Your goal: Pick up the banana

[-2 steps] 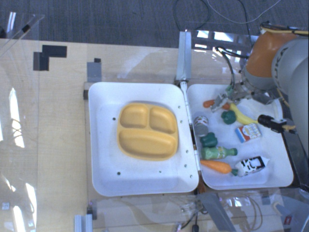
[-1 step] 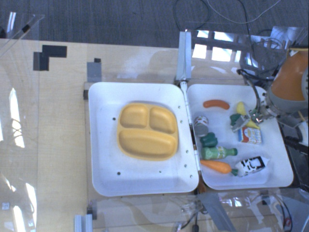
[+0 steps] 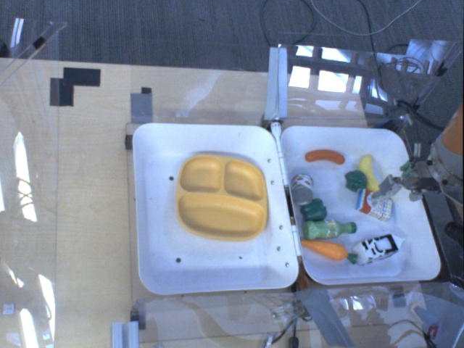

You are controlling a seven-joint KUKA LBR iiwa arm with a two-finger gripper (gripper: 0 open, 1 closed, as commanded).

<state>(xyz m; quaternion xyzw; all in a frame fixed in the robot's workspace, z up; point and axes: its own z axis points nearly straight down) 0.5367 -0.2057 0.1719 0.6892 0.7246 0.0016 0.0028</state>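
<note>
The banana point(image 3: 366, 168) is small and yellow. It lies in the right bin point(image 3: 417, 267), towards the back, beside a green broccoli piece point(image 3: 355, 180). My gripper point(image 3: 399, 177) reaches in from the right edge of that bin. It hangs just right of the banana and above a red and white carton point(image 3: 376, 206). Its two fingers stand apart, open, with nothing between them.
The right bin also holds a sausage point(image 3: 324, 156), a can point(image 3: 301, 188), a green bottle point(image 3: 330, 229), a carrot point(image 3: 325, 250) and a black and white carton point(image 3: 378, 246). The left bin point(image 3: 156, 267) bears a yellow compartment plate point(image 3: 221, 196).
</note>
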